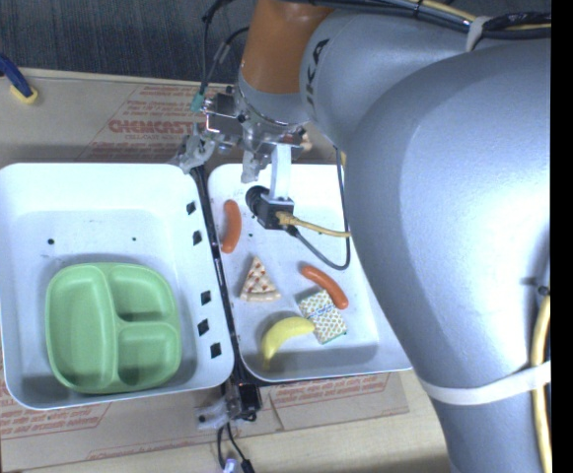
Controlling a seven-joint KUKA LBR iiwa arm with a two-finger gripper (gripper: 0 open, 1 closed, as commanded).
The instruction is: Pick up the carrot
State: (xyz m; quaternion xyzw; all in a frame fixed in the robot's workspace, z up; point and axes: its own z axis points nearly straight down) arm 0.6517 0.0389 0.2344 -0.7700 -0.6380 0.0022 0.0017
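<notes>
The carrot (230,227) lies loose in the right bin (357,357), just on the camera's side of the gripper (232,151), beside the wall shared with the left bin (89,215). Whether the gripper is clenched or released cannot be told. Farther from it lie a pizza slice (258,282), a sausage (323,286), a patterned block (323,319) and a banana (286,336). A green tray (113,325) sits well off toward the view's left.

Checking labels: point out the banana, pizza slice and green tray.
banana (286,335): camera view, middle of curve
pizza slice (258,283): camera view, centre of slice
green tray (79,313): camera view, large left compartment
</notes>
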